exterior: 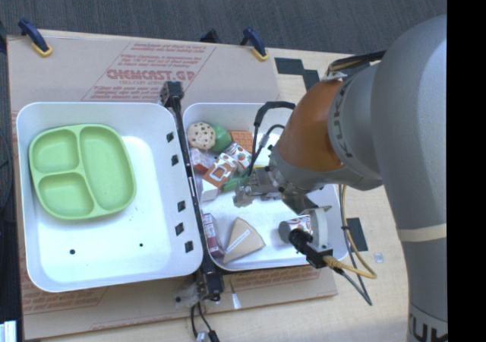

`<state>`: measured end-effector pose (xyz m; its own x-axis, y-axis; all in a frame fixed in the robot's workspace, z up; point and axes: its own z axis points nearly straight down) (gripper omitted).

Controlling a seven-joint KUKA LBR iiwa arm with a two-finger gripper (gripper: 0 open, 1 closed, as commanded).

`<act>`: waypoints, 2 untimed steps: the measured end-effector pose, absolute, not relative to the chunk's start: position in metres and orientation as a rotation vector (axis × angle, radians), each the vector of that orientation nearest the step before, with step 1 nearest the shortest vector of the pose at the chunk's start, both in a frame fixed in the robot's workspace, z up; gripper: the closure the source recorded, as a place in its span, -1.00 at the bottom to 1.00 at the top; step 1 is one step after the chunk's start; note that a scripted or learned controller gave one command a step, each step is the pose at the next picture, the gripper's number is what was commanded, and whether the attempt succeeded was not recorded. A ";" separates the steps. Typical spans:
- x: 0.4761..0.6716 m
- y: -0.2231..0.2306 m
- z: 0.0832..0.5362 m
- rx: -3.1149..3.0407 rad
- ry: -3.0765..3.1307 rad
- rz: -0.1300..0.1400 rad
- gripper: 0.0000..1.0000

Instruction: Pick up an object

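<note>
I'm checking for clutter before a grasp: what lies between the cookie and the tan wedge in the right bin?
In the camera view, red-and-white packets lie between the cookie and the tan wedge, then bare bin floor.

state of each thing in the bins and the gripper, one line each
green tray: flat in left bin, compartments bare
cookie: lying at right bin's far end
wedge: lying at right bin's near end, apart from gripper
gripper: low over right bin's middle

Pale green tray [82, 172], white bins [45, 264], speckled tan cookie [200, 134], orange-banded grey arm [357, 128].
</note>
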<state>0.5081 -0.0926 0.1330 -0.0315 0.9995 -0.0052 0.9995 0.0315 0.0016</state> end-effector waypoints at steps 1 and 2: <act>0.477 -0.195 0.185 2.216 2.225 -0.001 1.00; 0.537 -0.202 0.260 2.214 2.226 0.001 1.00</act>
